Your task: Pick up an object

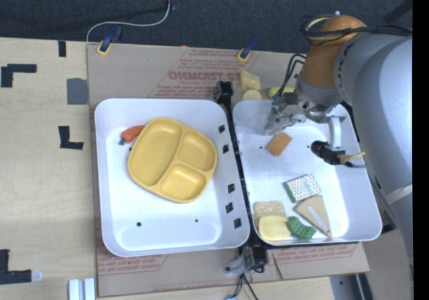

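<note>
My gripper [279,122] hangs low over the far left part of the right bin [365,188]. Just in front of it, an orange-brown block [279,144] lies on the bin floor; I cannot tell if the two touch. Nearer the bin's front lie a green-and-white checkered packet [301,187], a tan wedge [314,213], a speckled cracker [269,209], a pale yellow disc [273,228] and a small green piece [301,229]. The arm's orange band [322,57] and grey body cover the bin's far right corner.
The left bin [110,185] holds a yellow divided plate [173,158], with a small orange piece [131,133] at its far left edge. Two pale yellow chunks [250,82] lie on the cardboard behind the bins. A black divider [231,158] runs between the bins.
</note>
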Controlling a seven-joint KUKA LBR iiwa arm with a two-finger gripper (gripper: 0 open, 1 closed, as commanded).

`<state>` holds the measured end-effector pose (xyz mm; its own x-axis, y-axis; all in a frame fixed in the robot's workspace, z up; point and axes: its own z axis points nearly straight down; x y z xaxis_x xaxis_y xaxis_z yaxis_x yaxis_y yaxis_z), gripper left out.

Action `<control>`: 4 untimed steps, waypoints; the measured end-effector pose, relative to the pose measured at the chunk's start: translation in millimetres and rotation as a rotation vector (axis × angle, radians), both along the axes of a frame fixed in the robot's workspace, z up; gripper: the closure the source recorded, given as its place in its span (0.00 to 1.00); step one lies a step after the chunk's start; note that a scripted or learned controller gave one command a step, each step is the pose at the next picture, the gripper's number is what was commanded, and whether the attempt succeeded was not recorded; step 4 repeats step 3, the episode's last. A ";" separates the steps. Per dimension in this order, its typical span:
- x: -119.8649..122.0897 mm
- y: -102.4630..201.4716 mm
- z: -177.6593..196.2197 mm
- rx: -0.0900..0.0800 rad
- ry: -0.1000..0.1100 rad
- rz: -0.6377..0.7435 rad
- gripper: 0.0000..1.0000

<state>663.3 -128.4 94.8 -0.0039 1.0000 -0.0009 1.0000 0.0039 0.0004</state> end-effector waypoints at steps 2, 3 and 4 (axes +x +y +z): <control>-27.2 -1.0 -10.1 -0.001 0.000 -0.003 0.00; -26.1 -0.5 0.4 0.000 0.000 -0.002 1.00; -26.1 -0.5 0.4 0.000 0.000 -0.002 1.00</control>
